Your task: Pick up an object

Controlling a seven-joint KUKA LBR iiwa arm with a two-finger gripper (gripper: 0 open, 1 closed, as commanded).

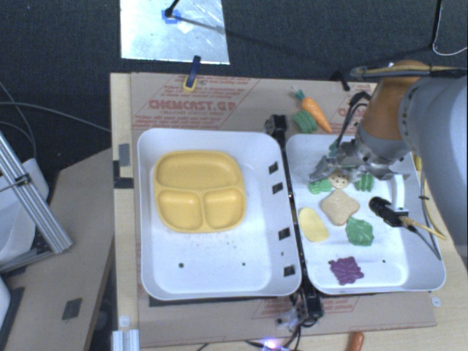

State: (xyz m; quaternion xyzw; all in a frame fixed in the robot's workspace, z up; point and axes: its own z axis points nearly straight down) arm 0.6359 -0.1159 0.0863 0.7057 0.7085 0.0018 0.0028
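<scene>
**Cardboard-covered bench, two white bins, arm over the right one**

Printed brown cardboard point(219, 97) lines the bench under both bins, and dark carpet point(58, 42) lies beyond it. At the near edge of the bench a small orange thing point(355, 339) pokes into view; what it is cannot be told.

Nearest in the right bin point(395, 262) is a purple grape cluster point(346, 270). Past it lie a green leafy piece point(359, 230) and a yellow oval piece point(314, 225), with a beige slab point(340, 208) between and just behind them. A small round tan piece point(338, 181) touches the slab's far side, flanked by a green scrap point(319, 186) and a second green scrap point(364, 182).

The gripper point(327, 168) hangs right above the tan piece and the first green scrap, partly covering them. Whether it is clenched, slack or grasping anything cannot be told. The grey arm point(431, 123) crosses the bin's far right corner.

The left bin point(219, 269) holds a yellow divided tray point(199, 189), well apart from the toys. Small black tabs point(278, 189) dot the seam between the bins.

Farther back, outside the bins, a toy carrot point(314, 109) lies on the cardboard beside another green piece point(305, 121). A blue-and-yellow clamp point(192, 74) grips the bench's far edge, and a shiny sheet point(174, 20) lies on the carpet.
</scene>
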